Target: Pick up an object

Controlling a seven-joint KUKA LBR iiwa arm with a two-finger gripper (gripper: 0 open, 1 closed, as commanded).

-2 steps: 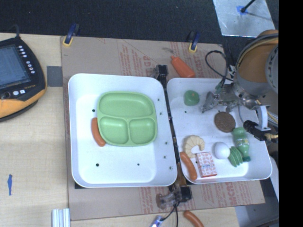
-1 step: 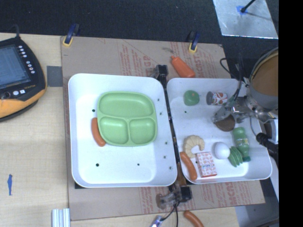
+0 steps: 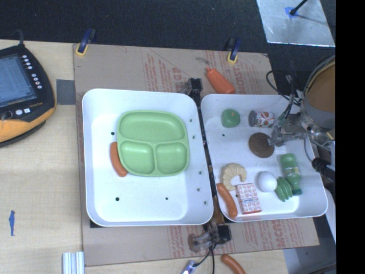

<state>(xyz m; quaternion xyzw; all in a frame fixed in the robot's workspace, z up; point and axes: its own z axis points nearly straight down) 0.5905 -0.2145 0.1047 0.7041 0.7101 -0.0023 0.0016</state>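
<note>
Since your gripper [image 3: 279, 135] sits at three o'clock by the brown cookie [image 3: 262, 145], grip unclear, nothing looks picked yet.

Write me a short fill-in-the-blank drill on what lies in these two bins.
1. The green divided plate lies in the ____ bin.
2. An orange sausage lies against the plate's ____ edge.
3. The white egg sits in the right bin between the red-and-white carton and the ____ bottle.
4. The gripper sits beside the round ____ cookie.

Missing words: left; left; green; brown
</note>
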